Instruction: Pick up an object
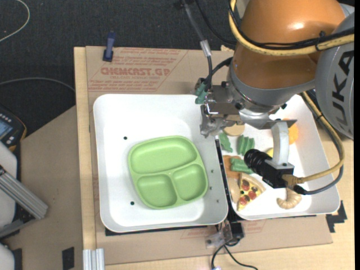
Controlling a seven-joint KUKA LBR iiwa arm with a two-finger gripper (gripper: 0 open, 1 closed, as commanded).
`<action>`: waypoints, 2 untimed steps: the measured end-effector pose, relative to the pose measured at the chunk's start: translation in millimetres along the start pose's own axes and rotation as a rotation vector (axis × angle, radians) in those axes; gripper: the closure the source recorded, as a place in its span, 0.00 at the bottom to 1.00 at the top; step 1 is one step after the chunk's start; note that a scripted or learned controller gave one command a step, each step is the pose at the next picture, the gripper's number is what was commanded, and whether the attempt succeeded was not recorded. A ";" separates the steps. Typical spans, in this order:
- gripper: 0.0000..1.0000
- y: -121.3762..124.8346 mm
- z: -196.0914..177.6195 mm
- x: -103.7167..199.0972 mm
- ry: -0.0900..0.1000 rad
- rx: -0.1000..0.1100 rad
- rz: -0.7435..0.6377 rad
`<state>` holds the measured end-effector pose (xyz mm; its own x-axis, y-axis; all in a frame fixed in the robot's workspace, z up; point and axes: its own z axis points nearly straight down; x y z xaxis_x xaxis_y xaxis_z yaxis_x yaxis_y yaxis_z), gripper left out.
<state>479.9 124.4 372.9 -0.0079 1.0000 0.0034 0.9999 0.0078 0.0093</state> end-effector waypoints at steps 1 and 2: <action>1.00 -2.2 62.8 -25.9 -0.005 0.017 0.012; 1.00 0.3 -87.3 -118.8 -0.004 -0.011 0.018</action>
